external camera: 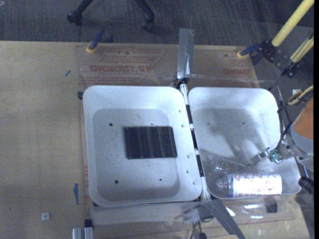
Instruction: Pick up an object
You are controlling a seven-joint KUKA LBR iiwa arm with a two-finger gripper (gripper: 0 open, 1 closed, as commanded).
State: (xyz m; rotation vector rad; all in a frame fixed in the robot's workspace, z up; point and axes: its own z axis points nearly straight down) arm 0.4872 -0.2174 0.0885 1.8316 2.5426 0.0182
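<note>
A bottle (249, 183) is seen lying in the right bin (234, 101), at its near edge, long axis left to right. The gripper (271, 156) is poised just above its right end; its opening cannot be told.

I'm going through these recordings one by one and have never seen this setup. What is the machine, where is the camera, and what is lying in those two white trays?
One camera, fixed above the bench, looks down at a slant on two shallow white bins side by side. The left bin holds a dark ribbed rectangular pad, lying flat near its middle. The right bin holds a clear plastic bottle with a white, red-printed label, lying on its side along the near wall. The machine is a robot arm with an orange band, reaching in from the right edge. Its tool sits low over the right bin, just above the bottle. Nothing can be seen between its tips, so I would not call anything held.
</note>
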